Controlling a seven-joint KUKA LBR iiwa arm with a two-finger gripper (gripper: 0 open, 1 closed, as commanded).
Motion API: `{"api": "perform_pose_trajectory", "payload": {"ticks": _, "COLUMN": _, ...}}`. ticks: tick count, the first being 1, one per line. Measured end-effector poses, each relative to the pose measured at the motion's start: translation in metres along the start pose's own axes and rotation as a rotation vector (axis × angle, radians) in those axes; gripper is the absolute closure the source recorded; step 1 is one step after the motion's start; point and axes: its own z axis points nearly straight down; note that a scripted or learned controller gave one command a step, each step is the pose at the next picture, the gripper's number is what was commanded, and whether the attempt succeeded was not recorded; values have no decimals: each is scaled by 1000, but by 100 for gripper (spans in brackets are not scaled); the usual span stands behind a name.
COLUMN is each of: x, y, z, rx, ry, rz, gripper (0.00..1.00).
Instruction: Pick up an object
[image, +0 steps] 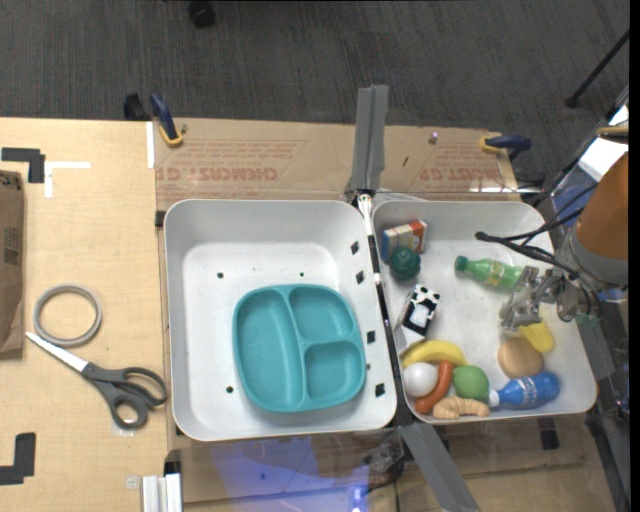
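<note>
Metal two-finger gripper (524, 306): low over right-hand shallow white bin (452, 215), near its right wall; opening not discernible, nothing seen gripped. Directly beneath: small yellow plastic piece (540, 337) and tan egg-shaped toy (519, 357), likeliest pick candidates, judged by proximity. Green plastic bottle (492, 270) lying just left of gripper. Blue plastic bottle (527, 391) at front edge. Teal divided plate (299, 346) in left-hand bin (190, 300), presumably the drop side.

Arm (610, 225) cut off at right edge
</note>
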Motion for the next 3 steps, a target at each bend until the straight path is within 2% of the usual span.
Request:
{"api": "perform_pose_trajectory", "payload": {"ticks": 1, "x": 0, "y": 0, "z": 0, "rx": 0, "ry": 0, "rz": 0, "gripper": 0}}
{"api": "perform_pose_trajectory", "payload": {"ticks": 2, "x": 25, "y": -6, "z": 11, "rx": -1, "ry": 4, "rz": 60, "gripper": 0}}
{"api": "perform_pose_trajectory", "payload": {"ticks": 3, "x": 58, "y": 2, "z": 15, "rx": 0, "ry": 13, "rz": 151, "gripper": 0}}
